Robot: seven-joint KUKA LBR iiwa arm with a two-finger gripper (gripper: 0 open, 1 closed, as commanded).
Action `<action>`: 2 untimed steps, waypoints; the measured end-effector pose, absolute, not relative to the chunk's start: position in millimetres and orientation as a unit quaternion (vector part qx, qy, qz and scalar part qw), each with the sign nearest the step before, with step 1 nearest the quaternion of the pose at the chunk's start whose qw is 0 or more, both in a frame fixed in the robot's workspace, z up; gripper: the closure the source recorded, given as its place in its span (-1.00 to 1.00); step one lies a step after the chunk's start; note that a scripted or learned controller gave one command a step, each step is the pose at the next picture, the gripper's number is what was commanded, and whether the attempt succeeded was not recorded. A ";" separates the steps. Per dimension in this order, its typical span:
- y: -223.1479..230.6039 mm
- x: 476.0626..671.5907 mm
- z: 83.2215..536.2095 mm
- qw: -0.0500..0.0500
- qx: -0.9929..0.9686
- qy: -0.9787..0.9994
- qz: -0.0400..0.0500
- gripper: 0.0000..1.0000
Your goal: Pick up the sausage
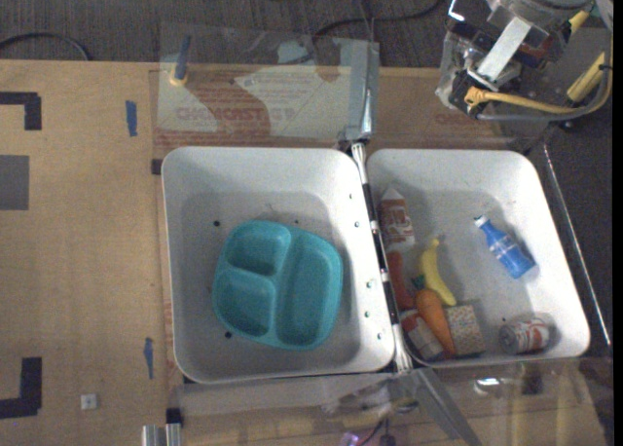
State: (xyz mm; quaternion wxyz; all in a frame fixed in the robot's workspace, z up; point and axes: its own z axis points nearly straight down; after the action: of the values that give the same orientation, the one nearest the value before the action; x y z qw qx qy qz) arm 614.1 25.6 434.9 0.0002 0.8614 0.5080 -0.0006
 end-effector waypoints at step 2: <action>59.1 647.1 446.2 0.002 0.784 0.621 0.001 1.00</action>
State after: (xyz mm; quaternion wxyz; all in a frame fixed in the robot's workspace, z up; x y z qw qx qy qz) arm 647.1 59.1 446.2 0.0021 0.7839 0.6208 0.0008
